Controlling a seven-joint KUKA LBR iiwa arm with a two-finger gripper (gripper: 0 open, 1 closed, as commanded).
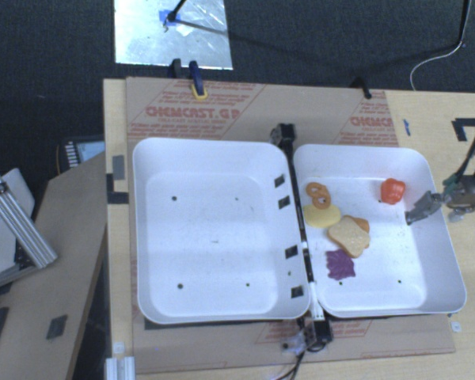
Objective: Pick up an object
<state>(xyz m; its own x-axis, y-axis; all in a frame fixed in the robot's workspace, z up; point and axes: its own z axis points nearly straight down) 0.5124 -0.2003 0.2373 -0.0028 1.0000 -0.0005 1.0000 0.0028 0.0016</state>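
The gripper [422, 207] hovers just right of the red pepper [393, 190] (nearest piece, a likely target); whether it grips anything, I cannot tell.

In the right bin [439, 271] we see five small things: a red piece [392, 190] near the far right, a pretzel [317, 192] touching a yellow slice [323, 215], a toast slice [350, 235] beside it, and purple grapes [340, 265] nearest us.
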